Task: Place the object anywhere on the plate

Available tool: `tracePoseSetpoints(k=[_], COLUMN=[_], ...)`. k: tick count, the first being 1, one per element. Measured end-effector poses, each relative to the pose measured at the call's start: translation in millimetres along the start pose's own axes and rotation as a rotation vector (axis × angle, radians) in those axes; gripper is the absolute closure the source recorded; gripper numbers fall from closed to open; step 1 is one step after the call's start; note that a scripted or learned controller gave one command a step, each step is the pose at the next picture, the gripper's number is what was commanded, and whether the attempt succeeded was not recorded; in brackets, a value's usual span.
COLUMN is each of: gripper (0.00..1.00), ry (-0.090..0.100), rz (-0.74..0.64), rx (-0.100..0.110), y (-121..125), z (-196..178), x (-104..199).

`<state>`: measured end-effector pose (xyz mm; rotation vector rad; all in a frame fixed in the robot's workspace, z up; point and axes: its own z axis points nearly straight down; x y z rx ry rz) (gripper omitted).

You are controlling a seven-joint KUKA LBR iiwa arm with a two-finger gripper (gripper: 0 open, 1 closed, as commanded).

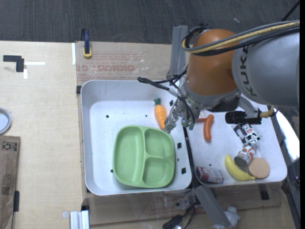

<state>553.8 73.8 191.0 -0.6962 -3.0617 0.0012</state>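
A green plate (143, 175) with three compartments lies in the left bin. An orange toy carrot (160, 114) with a green top lies just beyond the plate's far right corner. My gripper (180, 120) hangs over the divide between the two bins, right beside the carrot and just off the plate's right corner. Its fingers (170, 122) point down and to the left. I see nothing between them.
The right bin (276, 147) holds a red sausage (208, 128), a banana (236, 170), a round tan piece (259, 168), a small black-and-white cow figure (249, 133) and a dark can (209, 175). The arm's wrist covers the bins' far middle. A blue-and-yellow clamp (86, 43) sits on the bench at the back.
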Motion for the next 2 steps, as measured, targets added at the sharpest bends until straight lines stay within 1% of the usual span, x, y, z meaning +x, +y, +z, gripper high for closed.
tracePoseSetpoints(k=[1, 2], gripper=[1.0, 1.0], ry=[-0.001, -0.002], rz=[-0.026, -0.017], rx=[-0.001, 0.0], y=[-25.6, 62.6], z=[-26.6, -21.5], x=[31.4, 109.4])
